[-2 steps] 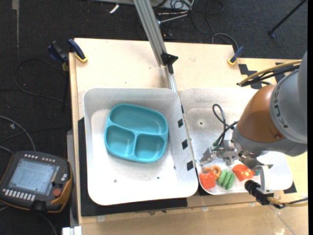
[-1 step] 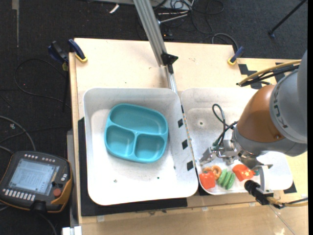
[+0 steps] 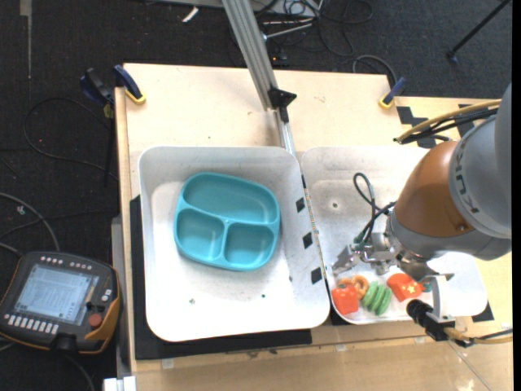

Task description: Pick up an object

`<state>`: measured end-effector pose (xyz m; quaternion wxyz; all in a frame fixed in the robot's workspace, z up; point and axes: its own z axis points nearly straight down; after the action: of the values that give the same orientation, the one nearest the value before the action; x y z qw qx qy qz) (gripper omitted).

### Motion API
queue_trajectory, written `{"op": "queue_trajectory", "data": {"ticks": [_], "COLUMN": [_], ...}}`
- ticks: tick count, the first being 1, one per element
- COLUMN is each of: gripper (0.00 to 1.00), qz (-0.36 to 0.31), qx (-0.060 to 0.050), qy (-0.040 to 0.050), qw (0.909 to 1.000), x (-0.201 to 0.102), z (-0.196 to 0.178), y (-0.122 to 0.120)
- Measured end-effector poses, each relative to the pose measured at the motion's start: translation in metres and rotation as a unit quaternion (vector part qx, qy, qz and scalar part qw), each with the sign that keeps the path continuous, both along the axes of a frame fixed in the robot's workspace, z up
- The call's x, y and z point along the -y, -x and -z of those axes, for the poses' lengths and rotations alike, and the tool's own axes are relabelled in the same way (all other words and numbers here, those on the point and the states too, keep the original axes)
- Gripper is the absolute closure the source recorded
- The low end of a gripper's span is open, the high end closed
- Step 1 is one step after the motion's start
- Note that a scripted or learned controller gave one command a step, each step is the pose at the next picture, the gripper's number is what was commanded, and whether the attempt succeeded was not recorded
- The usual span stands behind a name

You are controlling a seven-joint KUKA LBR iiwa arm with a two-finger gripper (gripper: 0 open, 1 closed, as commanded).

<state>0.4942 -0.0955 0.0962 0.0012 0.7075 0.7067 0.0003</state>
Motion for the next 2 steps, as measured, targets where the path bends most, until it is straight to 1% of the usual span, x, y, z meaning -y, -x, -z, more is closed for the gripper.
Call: {"op": "queue_trajectory", "data": {"ticks": [2], "gripper": [0.00], "qz": [0.000], "qx": [0.000], "qy": [0.0000], "qw": [1.0000], "x": [-0.0001], "z": [0.0000], "y": [0.0000]}}
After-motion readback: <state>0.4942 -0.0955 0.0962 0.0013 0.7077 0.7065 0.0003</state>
